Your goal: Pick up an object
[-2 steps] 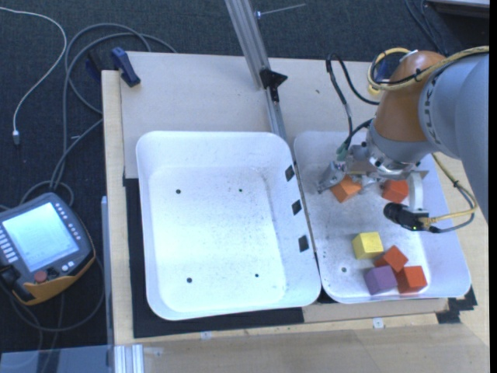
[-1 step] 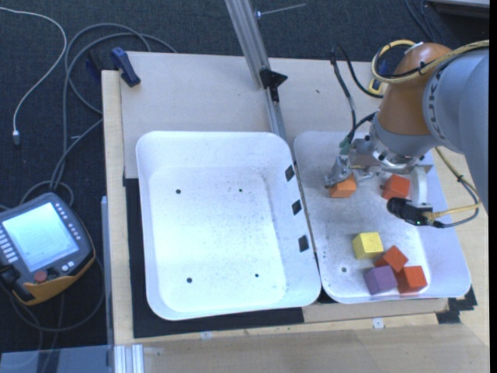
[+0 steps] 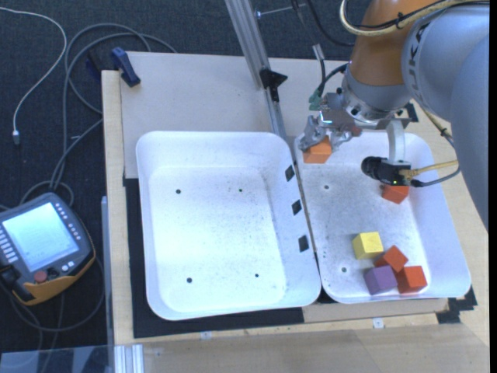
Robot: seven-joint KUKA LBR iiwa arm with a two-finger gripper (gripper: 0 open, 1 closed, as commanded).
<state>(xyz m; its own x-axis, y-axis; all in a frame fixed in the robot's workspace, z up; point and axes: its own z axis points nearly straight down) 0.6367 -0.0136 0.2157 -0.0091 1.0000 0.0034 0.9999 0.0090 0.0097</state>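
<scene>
Claw (image 3: 318, 140) closed on orange cube (image 3: 317, 154), cube just under its fingertips, lifted above the right bin (image 3: 435, 208). Cube looks light, rigid, smooth-faced; flat opposite faces suit the grip.

Pale bench (image 3: 194, 92), two white bins (image 3: 155, 162), blue clamp (image 3: 124, 66)

The left bin (image 3: 210, 231) offers an unobstructed floor across its whole width. In the right bin (image 3: 342, 231), the central floor lies open, whereas a yellow block (image 3: 367, 245), a purple block (image 3: 380, 279) and two orange-red blocks (image 3: 404, 270) crowd the near corner. A slanted metal post (image 3: 250, 45) and the arm's black attachment (image 3: 380, 168) obstruct the far edge, beside another orange-red block (image 3: 395, 193).
</scene>
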